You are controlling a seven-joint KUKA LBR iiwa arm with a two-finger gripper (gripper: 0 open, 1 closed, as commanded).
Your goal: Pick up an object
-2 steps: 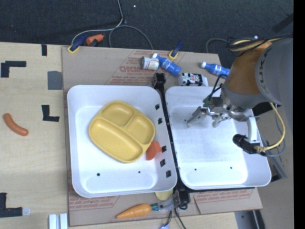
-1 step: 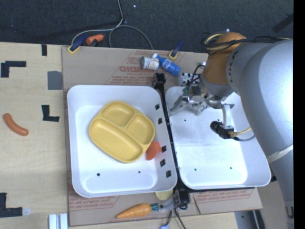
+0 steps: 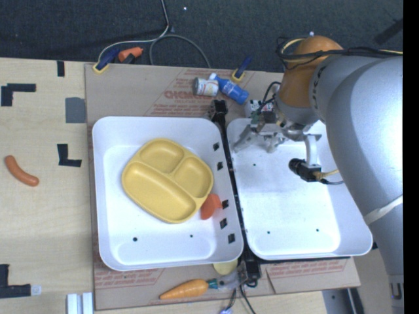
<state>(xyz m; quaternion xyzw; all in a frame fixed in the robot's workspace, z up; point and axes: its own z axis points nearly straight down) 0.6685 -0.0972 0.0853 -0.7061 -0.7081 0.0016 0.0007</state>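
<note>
A yellow divided plate point(image 3: 168, 178) lies in the left bin point(image 3: 108, 234). A small orange piece point(image 3: 210, 207) rests against the plate's right edge, close to the wall between the bins. My gripper point(image 3: 252, 136) hangs low over the far left corner of the right bin point(image 3: 327, 241), beside the dividing wall. Nothing shows in its grasp. The grey arm with its orange band point(image 3: 308, 54) comes in from the right above that bin.
A toy carrot point(image 3: 184, 290) lies on the cardboard in front of the bins. A small bottle point(image 3: 221, 87) lies behind them. A sausage-shaped toy point(image 3: 21, 171) sits far left on the bench. Clamps point(image 3: 118, 56) and cables run along the back edge.
</note>
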